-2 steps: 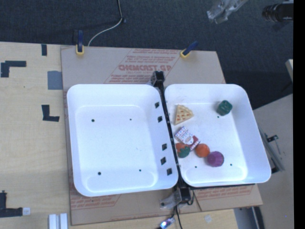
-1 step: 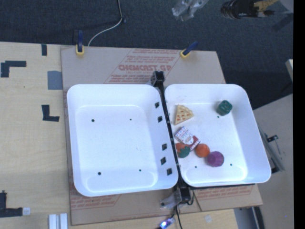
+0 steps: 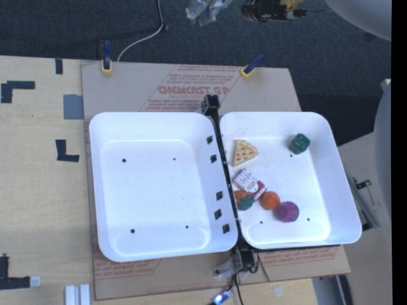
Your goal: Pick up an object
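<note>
Tabletop [image 3: 38, 170] carries two white bins; right bin [image 3: 331, 170] holds waffle wedge [image 3: 244, 151], green ball [image 3: 299, 143], orange ball [image 3: 271, 200], purple ball [image 3: 287, 211]. Claw [image 3: 206, 4] hovers far above, state unclear. Approach not started; next needs descent onto one object.

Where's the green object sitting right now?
The green object lies in the right bin, near its far right corner, apart from the others; the waffle-patterned wedge is its nearest neighbour, to its left.
</note>
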### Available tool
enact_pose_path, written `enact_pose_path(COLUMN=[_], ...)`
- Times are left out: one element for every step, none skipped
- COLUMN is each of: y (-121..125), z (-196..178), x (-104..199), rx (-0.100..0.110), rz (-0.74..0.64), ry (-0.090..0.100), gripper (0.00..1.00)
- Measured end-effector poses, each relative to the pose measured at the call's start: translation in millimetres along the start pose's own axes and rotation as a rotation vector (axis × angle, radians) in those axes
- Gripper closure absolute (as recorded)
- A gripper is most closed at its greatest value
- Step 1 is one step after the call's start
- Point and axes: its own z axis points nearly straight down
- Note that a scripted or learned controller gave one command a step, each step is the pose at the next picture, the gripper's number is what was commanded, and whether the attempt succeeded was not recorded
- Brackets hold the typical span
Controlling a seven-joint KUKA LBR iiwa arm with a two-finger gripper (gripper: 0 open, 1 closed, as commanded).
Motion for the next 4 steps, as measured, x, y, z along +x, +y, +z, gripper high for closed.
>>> enact_pose_path(y=[2.4, 3.1, 3.1, 3.1], z=[0.6, -0.5, -0.5, -0.5], x=[76.6, 71.8, 71.9, 71.9], rx=[0.001, -0.001, -0.001, -0.001], rz=[0.001, 0.007, 0.007, 0.007], ry=[0.000, -0.003, -0.003, -0.003], gripper=[1.00, 1.00, 1.00, 1.00])
